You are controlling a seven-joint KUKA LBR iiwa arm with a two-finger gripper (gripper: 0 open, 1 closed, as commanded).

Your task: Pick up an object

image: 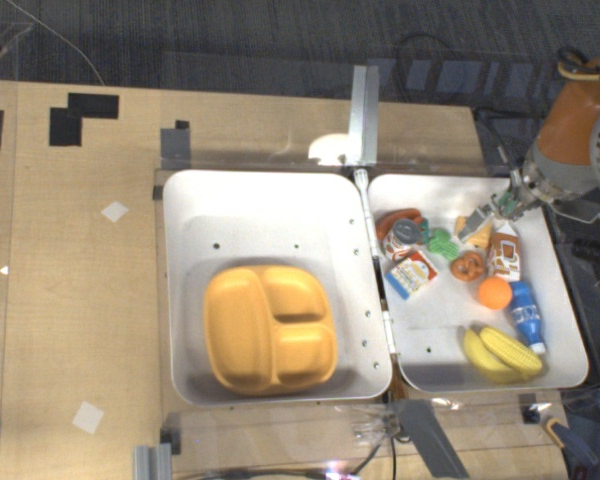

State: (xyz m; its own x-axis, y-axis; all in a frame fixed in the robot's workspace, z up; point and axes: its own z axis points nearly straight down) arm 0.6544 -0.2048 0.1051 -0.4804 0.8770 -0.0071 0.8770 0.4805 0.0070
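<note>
Camera view showed the tool (507, 204) at the right bin's (570, 368) far corner; I couldn't tell its opening or load. I judged the orange ball (495, 294), mid-bin beside the bottle (526, 319), best taken from straight above.

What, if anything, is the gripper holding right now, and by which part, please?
It cannot be told: the gripper sits low over the right bin's far corner, too small to show anything between its fingers.
</note>
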